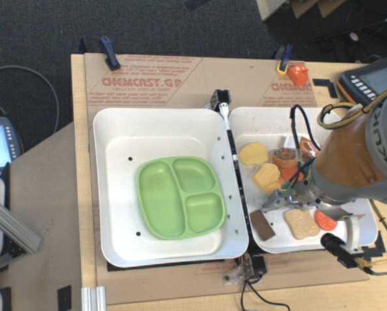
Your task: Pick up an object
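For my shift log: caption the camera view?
Grey arm's gripper low over toy food in right white bin; green divided plastic tray in left.

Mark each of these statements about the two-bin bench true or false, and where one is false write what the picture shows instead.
1. The green divided plate lies in the left bin. True.
2. The green plate's compartments hold food pieces. False: nothing lies in its three compartments.
3. The yellow food pieces are in the right bin. True.
4. The arm reaches over the left bin. False: the arm is over the right bin, with the gripper low among the toy foods.
5. A brown rectangular piece lies near the right bin's front left corner. True.
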